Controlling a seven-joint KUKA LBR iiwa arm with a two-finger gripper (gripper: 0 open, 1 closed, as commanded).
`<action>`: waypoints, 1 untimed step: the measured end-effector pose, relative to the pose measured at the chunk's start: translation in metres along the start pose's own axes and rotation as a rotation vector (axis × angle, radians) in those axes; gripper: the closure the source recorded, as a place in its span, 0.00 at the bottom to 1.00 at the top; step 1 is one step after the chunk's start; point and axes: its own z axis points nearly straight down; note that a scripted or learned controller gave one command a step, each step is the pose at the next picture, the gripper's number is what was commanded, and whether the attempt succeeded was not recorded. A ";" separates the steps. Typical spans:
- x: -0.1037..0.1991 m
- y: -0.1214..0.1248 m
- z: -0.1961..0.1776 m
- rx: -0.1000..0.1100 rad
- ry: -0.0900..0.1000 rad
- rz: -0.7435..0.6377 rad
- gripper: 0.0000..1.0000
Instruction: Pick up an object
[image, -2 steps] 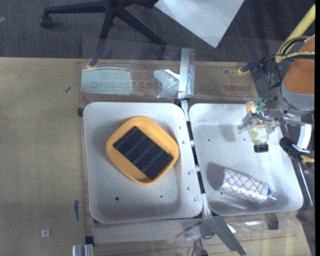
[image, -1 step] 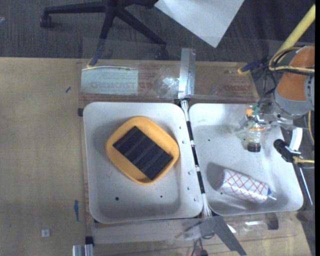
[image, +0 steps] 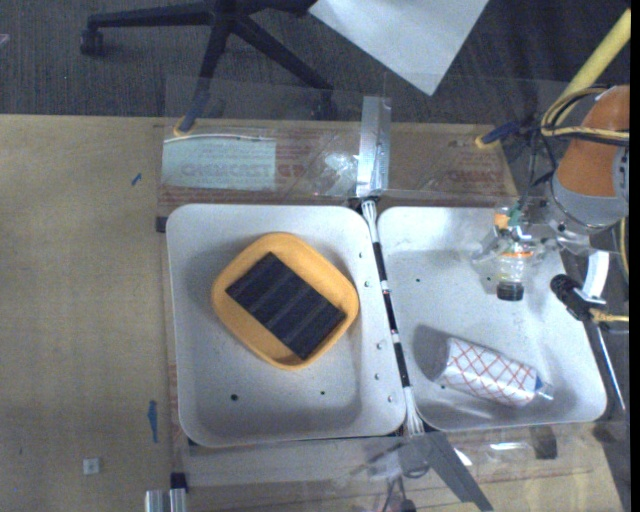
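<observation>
A yellow rounded case with a dark ribbed panel on top lies in the middle of the left bin. A white tube with a red criss-cross pattern lies on its side in the front part of the right bin. My gripper hangs over the back right part of the right bin, well behind the tube and apart from it. A small dark tip shows at its lower end, close to the bin floor. Nothing can be made out as held.
A metal divider post stands behind the seam between the bins. A flat clear-wrapped packet lies on the bench behind the left bin. The arm's orange band and cables crowd the right bin's far right corner.
</observation>
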 end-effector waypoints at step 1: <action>-0.005 -0.020 0.018 -0.006 0.009 -0.142 1.00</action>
